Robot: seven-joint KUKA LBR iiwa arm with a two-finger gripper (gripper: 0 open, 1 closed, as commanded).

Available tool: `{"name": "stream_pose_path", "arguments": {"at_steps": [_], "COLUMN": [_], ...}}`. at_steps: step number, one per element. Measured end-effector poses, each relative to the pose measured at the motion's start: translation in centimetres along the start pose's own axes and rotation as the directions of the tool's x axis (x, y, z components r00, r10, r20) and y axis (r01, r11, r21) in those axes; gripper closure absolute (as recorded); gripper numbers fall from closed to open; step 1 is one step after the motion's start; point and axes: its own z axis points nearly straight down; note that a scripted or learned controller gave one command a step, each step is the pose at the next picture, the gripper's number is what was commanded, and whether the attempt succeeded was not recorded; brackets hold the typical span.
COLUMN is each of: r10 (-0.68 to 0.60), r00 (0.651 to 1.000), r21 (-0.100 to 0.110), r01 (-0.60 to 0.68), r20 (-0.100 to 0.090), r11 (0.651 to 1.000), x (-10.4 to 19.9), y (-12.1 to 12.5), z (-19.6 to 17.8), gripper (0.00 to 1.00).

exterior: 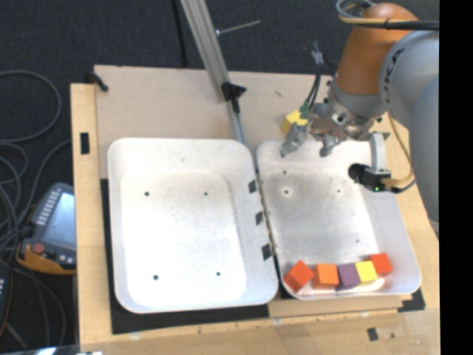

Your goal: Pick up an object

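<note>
Gripper (309,145) is seen spread and unladen at twelve o'clock of right bin (384,220); blocks (338,273) ungrasped.

A pale wooden tabletop (155,109) stands on a dark carpeted floor (89,21). Black cables (29,135) loop across the floor at the left, near a grey and orange handheld control pendant (50,228). A slanted aluminium rail (205,39) rises from the tabletop's far side. The light is even.
</note>
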Motion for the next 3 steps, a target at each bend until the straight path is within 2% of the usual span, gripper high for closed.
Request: {"name": "stream_pose_path", "arguments": {"at_steps": [1, 2, 3], "r10": [0.004, 0.005, -0.007], "r00": [1.000, 1.000, 1.000], "r21": [0.001, 0.007, 0.004], "r01": [-0.004, -0.005, 0.007], "r20": [-0.002, -0.002, -0.004], "r11": [1.000, 1.000, 1.000], "x": [2.1, 4.1, 14.4], "y": [-8.0, -16.9, -16.3], "z": [-3.6, -0.2, 1.5], "gripper": [0.00, 0.00, 0.00]}}
